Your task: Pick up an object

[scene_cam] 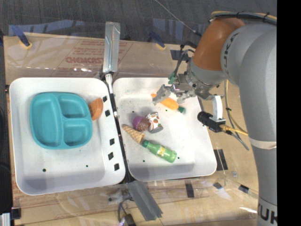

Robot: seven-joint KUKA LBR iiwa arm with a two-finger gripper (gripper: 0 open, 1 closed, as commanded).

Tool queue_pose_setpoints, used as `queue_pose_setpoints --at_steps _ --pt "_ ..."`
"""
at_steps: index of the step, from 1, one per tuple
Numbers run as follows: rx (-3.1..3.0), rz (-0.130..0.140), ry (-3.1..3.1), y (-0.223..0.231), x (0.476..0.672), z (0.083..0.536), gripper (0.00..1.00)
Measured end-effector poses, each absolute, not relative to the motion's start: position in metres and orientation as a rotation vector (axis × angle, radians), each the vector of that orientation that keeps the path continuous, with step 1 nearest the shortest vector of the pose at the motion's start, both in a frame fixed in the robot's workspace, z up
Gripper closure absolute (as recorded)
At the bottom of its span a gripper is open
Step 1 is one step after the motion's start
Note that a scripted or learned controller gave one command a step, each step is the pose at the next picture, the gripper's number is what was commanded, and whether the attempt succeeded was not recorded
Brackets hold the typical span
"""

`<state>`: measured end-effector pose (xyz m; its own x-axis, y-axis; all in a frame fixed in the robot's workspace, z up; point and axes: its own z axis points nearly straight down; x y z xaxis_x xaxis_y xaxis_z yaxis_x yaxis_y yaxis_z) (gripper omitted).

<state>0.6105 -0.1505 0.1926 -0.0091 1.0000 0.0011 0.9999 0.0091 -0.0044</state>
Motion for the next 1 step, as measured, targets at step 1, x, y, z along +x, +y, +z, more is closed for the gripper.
queue_pose_setpoints --at_steps 1 --pt "-2.209 0.004 -2.233 -0.1716 0.6570 0.0905 0.00"
